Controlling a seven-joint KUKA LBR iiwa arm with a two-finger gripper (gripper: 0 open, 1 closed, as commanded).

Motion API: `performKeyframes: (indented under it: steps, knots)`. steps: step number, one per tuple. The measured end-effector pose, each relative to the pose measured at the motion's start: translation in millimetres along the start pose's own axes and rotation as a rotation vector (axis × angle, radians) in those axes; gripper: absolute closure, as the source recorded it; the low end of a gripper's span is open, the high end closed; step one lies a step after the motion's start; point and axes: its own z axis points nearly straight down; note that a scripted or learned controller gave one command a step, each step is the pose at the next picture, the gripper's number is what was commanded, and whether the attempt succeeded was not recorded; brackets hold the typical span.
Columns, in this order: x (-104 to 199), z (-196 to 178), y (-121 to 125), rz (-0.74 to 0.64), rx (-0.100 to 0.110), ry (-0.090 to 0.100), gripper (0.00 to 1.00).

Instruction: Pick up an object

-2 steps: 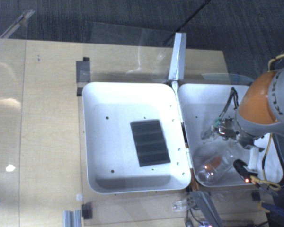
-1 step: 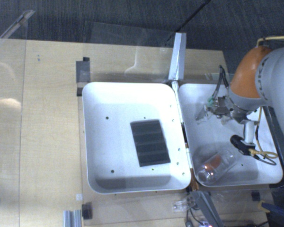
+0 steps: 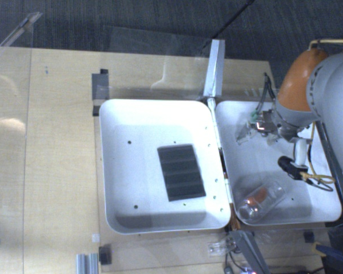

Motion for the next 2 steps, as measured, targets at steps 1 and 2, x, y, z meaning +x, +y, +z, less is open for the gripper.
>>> performKeyframes:
  steps: [1,2]
  knots:
    - [-52,0,-56,0.065,-0.003,-0.002,0.00]
    - [9,-2,-126,0.021,-0.006,0.002,0.00]
